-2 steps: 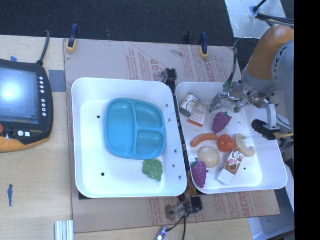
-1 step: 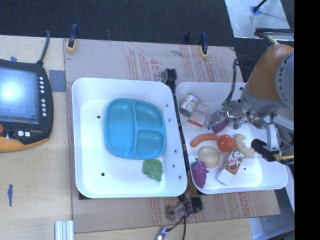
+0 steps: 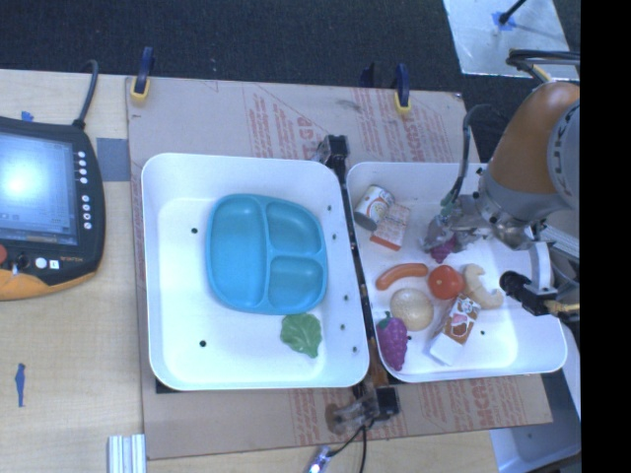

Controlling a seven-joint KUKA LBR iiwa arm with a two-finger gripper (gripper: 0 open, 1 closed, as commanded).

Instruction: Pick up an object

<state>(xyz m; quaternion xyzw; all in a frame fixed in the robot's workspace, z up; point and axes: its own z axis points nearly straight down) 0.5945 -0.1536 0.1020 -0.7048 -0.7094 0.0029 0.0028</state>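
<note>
While the grey arm [image 3: 537, 156] with its orange band reached in from the right, its gripper [image 3: 449, 233] hung low over the upper middle of the right bin [image 3: 537, 358]; whether it was wide, narrow or closed on anything could not be told from this view, as the wrist hid that part; just below it lay a red tomato [image 3: 445, 281], with an orange sausage [image 3: 401, 274] to its left and a pale, curved piece [image 3: 481, 286] to its right; a cream-coloured round item [image 3: 412, 308] sat under the sausage, a bunch of purple grapes [image 3: 392, 342] lay near the bin's lower left corner, and a small carton [image 3: 455, 327] rested tilted beside them; a small can [image 3: 372, 205] and a flat packet [image 3: 392, 226] lay near the bin's upper left, apart from the gripper; the left bin [image 3: 173, 264] held a blue divided plate [image 3: 266, 253] in its middle and a green leafy piece [image 3: 302, 333] just below the plate's lower right edge; both bins stood side by side on a cardboard sheet [image 3: 246, 116] clamped to the bench; a pendant with a lit screen [image 3: 44, 205] lay on the bench at far left, well apart from the bins.
</note>
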